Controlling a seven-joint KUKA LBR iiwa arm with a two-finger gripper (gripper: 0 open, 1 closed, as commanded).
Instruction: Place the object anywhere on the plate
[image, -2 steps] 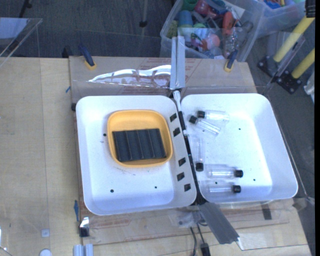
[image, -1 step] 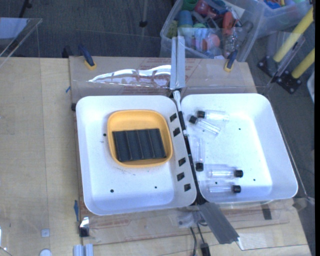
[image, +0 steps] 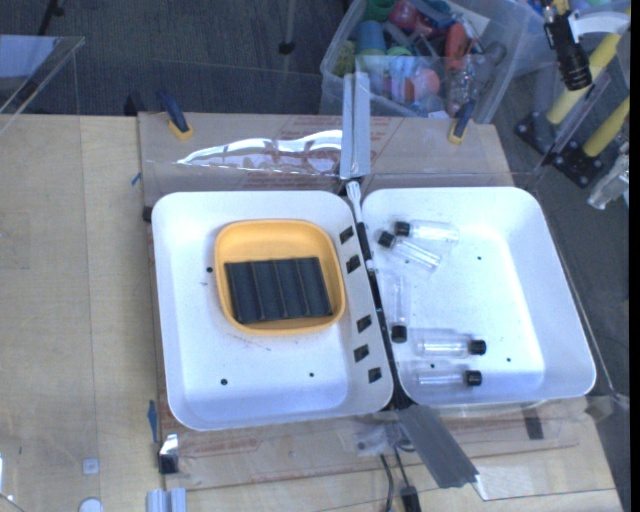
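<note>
Resting on the yellow plate (image: 228, 248) in the left bin (image: 180, 385), the dark ribbed block (image: 278, 289) sits centred and flat, suggesting placement complete; clear vials (image: 446, 347) lie in the right bin (image: 560, 335); hand state cannot be determined.

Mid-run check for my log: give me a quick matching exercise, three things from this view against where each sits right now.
Things:
1. yellow plate
2. dark ridged block
3. clear vials with black caps

Places:
A. lying scattered in the right bin
B. resting on the plate
C. sitting in the left bin

Pairs: 1-C, 2-B, 3-A
</note>
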